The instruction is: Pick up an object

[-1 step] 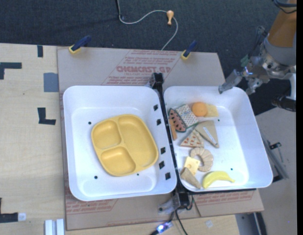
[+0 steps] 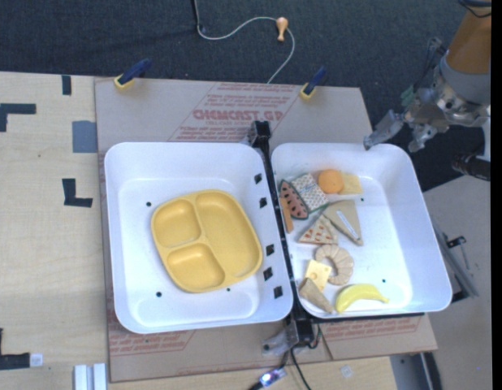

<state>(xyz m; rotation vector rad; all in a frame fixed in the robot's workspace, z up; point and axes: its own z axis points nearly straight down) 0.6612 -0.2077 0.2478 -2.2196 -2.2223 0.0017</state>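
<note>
While the gripper (image 2: 391, 136) is hanging above the far right corner of the right bin (image 2: 421, 218), its two fingers are standing spread apart with nothing between them, so no object is being held yet. The things to pick from are lying clustered in the left and near part of that bin, well apart from the gripper.

To do the step well, I judge the arm should be choosing a piece that stands clear of its neighbours. The banana (image 2: 361, 296) near the front wall is looking like the best candidate: it is lying mostly alone, and closing across its narrow curved body should be giving a firm hold. The orange ball (image 2: 331, 181) is round and smooth, so it may be rolling out of a pinch unless it is taken dead centre. The flat wedge pieces (image 2: 331, 226) in the middle are overlapping and lying low, which could be making the fingers skid over them.

The toys are looking like hard, glossy plastic food, mixed in shape. Both bins are smooth white with raised rims. In the left bin (image 2: 125, 218) a yellow divided plate (image 2: 206, 240) is resting, matte and rounded. The desk (image 2: 40, 218) beneath is showing pale wood grain and a sheet of printed cardboard (image 2: 227, 116).
</note>
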